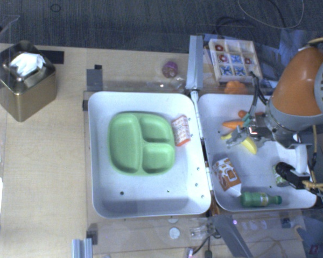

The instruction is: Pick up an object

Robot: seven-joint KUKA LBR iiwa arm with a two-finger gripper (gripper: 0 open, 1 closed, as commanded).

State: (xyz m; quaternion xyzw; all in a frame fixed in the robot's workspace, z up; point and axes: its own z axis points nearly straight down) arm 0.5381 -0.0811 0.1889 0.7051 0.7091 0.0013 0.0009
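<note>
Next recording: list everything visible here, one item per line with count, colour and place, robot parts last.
Bins: 2, white, side by side on the bench; left bin, right bin.
Divided plate: 1, green, left bin.
Snack packet: 1, white and orange, by the plate's right edge.
Brown packet: 1, right bin, lower left.
Bottle: 1, green, lying at the right bin's front.
Carrot-like piece: 1, orange, right bin.
Yellow piece: 1, under the pincer.
Box: 1, gold-brown, bench's left.
Tile board: 1, behind the right bin.
Arm: 1, grey and orange, right.
Pincer: 1, over the right bin.
</note>
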